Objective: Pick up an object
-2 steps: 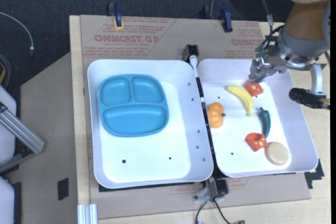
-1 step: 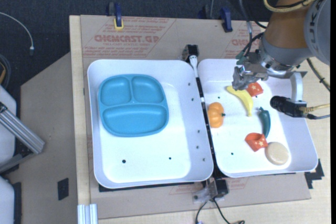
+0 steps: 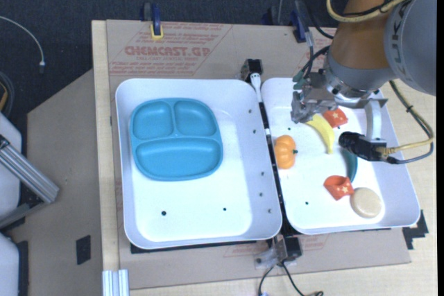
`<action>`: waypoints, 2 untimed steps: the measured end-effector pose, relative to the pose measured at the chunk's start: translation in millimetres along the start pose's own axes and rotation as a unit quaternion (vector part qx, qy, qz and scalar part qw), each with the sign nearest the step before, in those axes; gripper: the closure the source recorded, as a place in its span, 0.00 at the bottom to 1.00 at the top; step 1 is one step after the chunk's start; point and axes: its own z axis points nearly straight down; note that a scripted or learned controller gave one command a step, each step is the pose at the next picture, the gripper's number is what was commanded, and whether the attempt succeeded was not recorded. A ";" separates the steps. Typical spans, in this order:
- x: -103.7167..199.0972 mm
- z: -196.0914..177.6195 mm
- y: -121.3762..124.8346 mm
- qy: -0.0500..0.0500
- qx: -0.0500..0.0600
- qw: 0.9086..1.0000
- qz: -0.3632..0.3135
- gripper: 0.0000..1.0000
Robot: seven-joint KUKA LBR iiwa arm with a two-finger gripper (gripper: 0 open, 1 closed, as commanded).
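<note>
White plastic forms the two shallow bins we see side by side on a brown board printed with red lettering. The left bin carries a blue divided plate toward its far left corner, with bare floor along its near and right sides. The right bin holds the loose pieces: an orange toy fruit against its left wall, a yellow banana near its middle, a small red piece just beyond the banana, a teal piece partly under a black fitting, another red piece and a cream round piece toward the near right corner.

We see the gripper low over the far part of the right bin, right beside the banana's far end; whether its jaws are apart or together we cannot tell, and we see nothing between them. The grey arm with its orange band covers the bin's far right corner, and a yellow cable loops beside it.

Dark blue carpet surrounds the board. A blue clamp grips the board's far edge. Open floor in the right bin lies along its near left side.
</note>
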 end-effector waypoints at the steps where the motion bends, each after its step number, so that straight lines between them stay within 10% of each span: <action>1: 50.5 3.8 -2.4 0.000 0.000 1.000 -0.001 1.00; 2: 94.9 4.6 -13.2 0.000 0.000 1.000 0.001 1.00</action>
